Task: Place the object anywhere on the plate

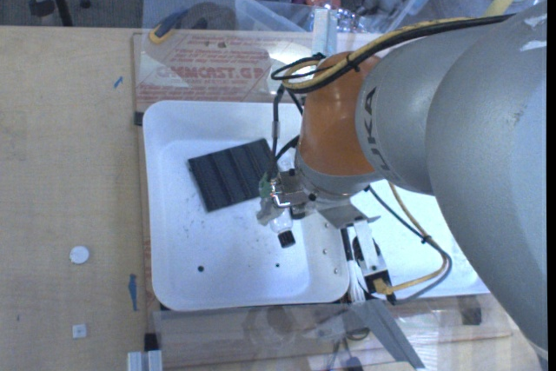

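Looks like it's hovering its hand [280,217] low over the white bin [165,187] beside the ribbed black plate [230,174], grip state I can't tell, probably needing to line up over that plate next.

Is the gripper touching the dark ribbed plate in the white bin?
Cannot tell. In the camera view the gripper sits right at the dark ribbed plate's right edge inside the white bin, but the arm's bulk hides whether they meet.

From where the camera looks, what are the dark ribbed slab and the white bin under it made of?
The dark ribbed rectangular slab looks like matte rubber or plastic: charcoal, parallel grooves, no shine. The shallow white bin seems moulded plastic: smooth, rounded corners, faint sheen.
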`<control>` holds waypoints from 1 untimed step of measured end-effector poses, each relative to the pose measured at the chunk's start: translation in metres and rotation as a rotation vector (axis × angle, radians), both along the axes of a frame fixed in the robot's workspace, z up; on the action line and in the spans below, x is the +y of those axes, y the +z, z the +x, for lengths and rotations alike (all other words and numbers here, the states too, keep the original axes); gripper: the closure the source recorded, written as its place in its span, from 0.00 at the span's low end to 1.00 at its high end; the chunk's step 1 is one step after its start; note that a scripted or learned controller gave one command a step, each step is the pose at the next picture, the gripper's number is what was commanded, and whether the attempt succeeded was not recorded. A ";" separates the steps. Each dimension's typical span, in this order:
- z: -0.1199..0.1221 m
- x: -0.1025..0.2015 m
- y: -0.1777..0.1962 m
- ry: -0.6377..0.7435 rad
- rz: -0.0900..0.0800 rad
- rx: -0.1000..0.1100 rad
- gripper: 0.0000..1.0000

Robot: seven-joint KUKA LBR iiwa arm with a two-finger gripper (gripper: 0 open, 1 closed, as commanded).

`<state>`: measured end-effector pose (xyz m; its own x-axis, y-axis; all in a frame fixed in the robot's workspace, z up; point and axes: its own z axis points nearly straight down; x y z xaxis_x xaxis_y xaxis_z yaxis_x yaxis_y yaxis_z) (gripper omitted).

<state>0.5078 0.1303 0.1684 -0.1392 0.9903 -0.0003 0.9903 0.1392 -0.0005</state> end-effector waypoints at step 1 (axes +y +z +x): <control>-0.030 0.085 -0.018 0.215 0.000 0.005 1.00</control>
<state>0.4780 0.2150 0.1500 -0.3471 0.9378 0.0011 0.9378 0.3471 -0.0055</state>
